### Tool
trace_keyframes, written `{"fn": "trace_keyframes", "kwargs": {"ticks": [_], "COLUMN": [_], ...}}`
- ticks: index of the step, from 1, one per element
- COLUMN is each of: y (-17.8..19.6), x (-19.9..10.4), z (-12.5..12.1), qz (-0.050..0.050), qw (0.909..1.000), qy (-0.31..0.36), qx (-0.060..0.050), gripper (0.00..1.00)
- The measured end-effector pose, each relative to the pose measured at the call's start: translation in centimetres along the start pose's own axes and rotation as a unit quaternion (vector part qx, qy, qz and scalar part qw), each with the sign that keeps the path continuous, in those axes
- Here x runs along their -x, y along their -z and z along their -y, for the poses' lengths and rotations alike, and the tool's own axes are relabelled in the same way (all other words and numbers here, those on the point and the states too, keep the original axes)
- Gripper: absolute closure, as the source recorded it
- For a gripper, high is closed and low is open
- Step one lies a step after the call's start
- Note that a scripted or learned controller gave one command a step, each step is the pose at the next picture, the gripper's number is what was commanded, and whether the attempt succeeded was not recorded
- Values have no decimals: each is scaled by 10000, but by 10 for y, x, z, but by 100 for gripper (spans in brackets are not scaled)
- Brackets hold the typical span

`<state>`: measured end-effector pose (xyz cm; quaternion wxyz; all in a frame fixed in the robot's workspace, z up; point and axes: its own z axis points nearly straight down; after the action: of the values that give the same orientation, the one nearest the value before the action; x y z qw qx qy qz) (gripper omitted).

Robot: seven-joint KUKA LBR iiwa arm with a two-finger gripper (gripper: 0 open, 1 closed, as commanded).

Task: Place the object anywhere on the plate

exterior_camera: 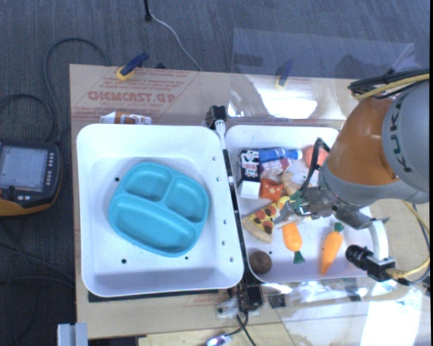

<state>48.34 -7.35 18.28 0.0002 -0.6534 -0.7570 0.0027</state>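
A blue divided plate [159, 206] lies in the left white bin [94, 265] with nothing on it. The right bin [274, 132] holds several toy foods: two orange carrots [292, 236] [331, 248], a pizza slice [260, 223], a red piece [270, 189], a brown ball [260, 262], a blue bottle [278, 154] and a black-and-white carton [250, 164]. My gripper [297, 205] is low over the middle of the right bin, just above the left carrot and beside the pizza slice. The orange-and-grey wrist hides the bin's right part.
A raised divider [229, 193] separates the two bins. A teach pendant [20, 175] lies off the bench at far left. Cables run near the right bin's front right corner [379, 265]. The left bin has free floor around the plate.
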Motion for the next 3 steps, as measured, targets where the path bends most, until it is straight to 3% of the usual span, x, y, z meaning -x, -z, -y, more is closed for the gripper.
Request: {"fn": "trace_keyframes", "kwargs": {"ticks": [1,2,3], "y": [19,18,18], "x": [-66,-64,-64], "z": [-39,-38,-38], "qz": [-14,-6,-6], "qw": [9973,9972,9972], "qy": [-734,-753,-753], "qx": [2,-2,-2], "gripper": [100,0,0]}}
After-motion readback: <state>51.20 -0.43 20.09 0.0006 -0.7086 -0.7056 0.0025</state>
